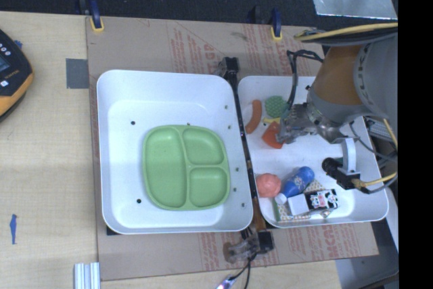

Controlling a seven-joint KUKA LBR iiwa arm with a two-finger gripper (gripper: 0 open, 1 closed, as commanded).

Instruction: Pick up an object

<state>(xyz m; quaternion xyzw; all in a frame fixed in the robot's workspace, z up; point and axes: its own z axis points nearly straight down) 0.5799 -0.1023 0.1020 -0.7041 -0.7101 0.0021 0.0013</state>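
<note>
The right bin [267, 162] holds several small items. An orange-red sausage [253, 116] lies near its left wall, with a green knobbly piece [275, 105] just to its right. A red-orange item [272, 137] sits right at my gripper [287, 131], which is low in the bin over it. Nearer the front lie a pink ball [268, 184], a blue bottle-like item [297, 181] and a black-and-white carton [320, 201]. The arm hides the bin's far right part.
The left bin [115, 145] holds a green divided plate [185, 166]. A yellow and black device [10, 78] lies at the bench's left edge. Clamps [275, 22] sit at the back edge of the cardboard mat. Cables [365, 181] hang from the wrist over the right bin.
</note>
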